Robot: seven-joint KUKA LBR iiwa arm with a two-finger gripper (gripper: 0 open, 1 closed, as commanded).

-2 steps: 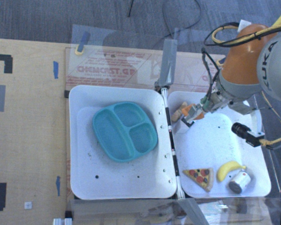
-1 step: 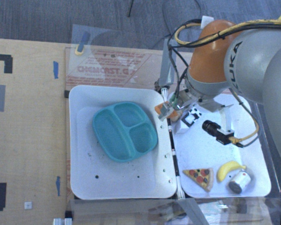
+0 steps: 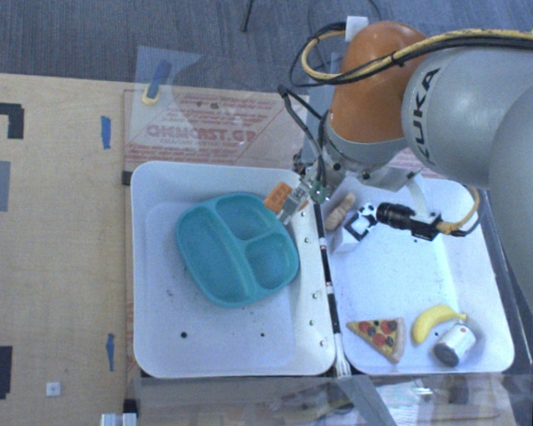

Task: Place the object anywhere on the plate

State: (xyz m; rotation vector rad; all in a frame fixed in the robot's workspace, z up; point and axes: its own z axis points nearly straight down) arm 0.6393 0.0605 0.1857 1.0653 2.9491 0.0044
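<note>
Overhead, slanted camera view, looking down on a bench w/ two shallow white bins side by side: left white plastic bin [image 3: 153,335] and right white plastic bin [image 3: 379,276].

Count in left bin: one teal plastic plate w/ three compartments [image 3: 238,249], lying flat, centre-left. One small orange block [image 3: 279,198] at the plate's upper-right rim; touching the rim or hanging just above it, can't tell.

Count in right bin:
- one tan cork-like cylinder [image 3: 340,212] near the divider
- one small black-and-white obj [image 3: 362,220] just beside it
- one toy pizza slice [image 3: 378,336]
- one yellow toy banana [image 3: 436,321]
- one grey-and-white cylinder [image 3: 451,344] touching the banana's lower end

One grey arm w/ orange band [image 3: 381,71], reaching in from the right. Its two-finger gripper [image 3: 299,199] sits over the divider between the bins, at the plate's upper-right corner.

Gripper open, closed or gripping: can't tell, too small and partly hidden by the wrist.

Key relation: the orange block, probably the task obj, lies immediately left of the gripper, on the plate side. Long axis too small to read. Plate centre lies further left and toward the near edge, so probably a short move that way and a release if the block is indeed held.
</note>
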